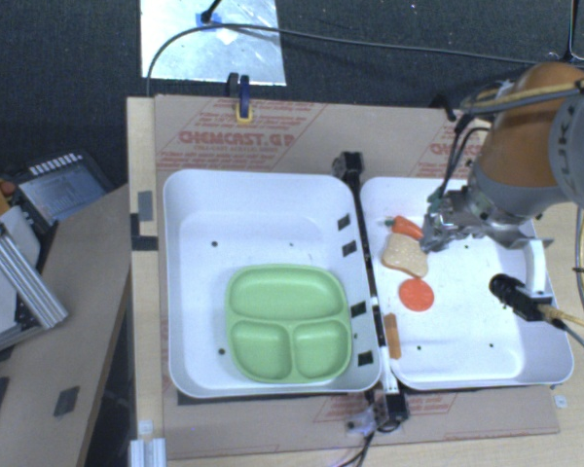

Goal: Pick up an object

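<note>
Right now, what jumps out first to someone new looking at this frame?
The green divided plate fills the near half of the left bin. In the right bin, the gripper hangs low over a small cluster: an orange carrot-like piece, a tan bread-like piece and a flat orange-red disc nearer the camera.

"CHEMCAST GP" in red, repeated on brown backing sheet (273, 134)

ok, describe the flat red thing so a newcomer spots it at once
Take the right bin, the one under the arm. Near its left wall lie three small items in a column: an orange piece, a beige chunk and, nearest the camera, the red disc. It is the only round, flat, red one.
</note>
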Robot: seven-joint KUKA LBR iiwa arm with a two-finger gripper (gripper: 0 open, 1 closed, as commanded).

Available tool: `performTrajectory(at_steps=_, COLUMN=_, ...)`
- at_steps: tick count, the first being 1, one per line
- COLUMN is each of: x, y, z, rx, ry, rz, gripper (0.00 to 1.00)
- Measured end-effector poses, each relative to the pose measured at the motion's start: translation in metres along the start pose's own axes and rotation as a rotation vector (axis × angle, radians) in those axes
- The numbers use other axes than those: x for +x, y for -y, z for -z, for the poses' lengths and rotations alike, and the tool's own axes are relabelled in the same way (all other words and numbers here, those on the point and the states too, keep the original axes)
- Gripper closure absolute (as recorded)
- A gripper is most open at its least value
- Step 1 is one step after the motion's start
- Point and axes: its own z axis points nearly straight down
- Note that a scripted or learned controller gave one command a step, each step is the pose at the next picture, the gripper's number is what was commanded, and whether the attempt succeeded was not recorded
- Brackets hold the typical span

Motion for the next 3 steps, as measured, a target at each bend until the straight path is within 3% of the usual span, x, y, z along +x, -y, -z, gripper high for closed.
performTrajectory(at_steps=1, x=0.055, y=-0.003, z=0.007, rx=-0.001, ry=-0.001, rz=0.002, gripper=1.0)
performTrajectory(at_steps=3, x=0.152, y=0.02, z=0.019, rx=-0.002, ry=-0.001, rz=0.002, gripper=1.0)
